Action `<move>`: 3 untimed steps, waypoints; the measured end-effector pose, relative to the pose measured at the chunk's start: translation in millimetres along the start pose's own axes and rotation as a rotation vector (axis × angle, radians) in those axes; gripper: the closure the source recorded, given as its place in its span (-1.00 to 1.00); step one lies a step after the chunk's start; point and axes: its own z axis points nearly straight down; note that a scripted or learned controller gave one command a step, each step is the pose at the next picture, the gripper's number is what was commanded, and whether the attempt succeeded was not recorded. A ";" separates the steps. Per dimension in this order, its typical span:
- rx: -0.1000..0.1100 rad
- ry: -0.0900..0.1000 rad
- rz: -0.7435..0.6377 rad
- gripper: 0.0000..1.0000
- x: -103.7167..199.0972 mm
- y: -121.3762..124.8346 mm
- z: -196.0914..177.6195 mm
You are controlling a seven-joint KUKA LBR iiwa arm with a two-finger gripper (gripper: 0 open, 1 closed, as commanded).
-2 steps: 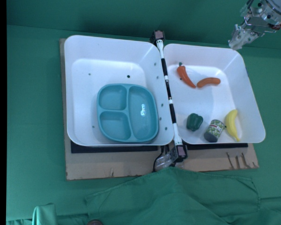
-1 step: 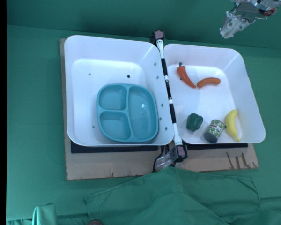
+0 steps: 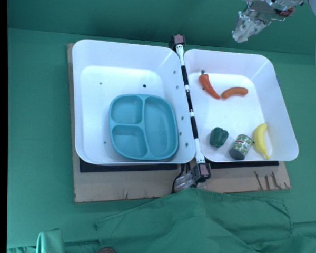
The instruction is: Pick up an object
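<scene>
Gripper (image 3: 246, 29) hangs above the right bin's (image 3: 284, 115) far edge; whether its jaws are open, I cannot tell. Banana (image 3: 261, 138), can (image 3: 241, 146), green pepper (image 3: 218, 136) line its near edge.

A green cloth-covered surface (image 3: 37, 115) carries a brown cardboard sheet (image 3: 121, 194) under two shallow white plastic bins (image 3: 95, 57) (image 3: 284, 136). The left bin holds a teal three-section plate (image 3: 143, 126). The right one holds a red-orange chili pepper with a green stem (image 3: 208, 85), an orange sausage (image 3: 235, 92), a dark green bell pepper (image 3: 218, 136), a yellow banana (image 3: 261, 139) and a small can with a green patterned label (image 3: 240, 146).
</scene>
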 end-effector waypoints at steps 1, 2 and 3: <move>0.000 0.001 0.000 1.00 48.1 -2.0 1.1; -0.002 0.001 -0.001 1.00 108.8 0.0 -7.6; -0.002 0.002 -0.001 1.00 171.1 -0.3 -7.3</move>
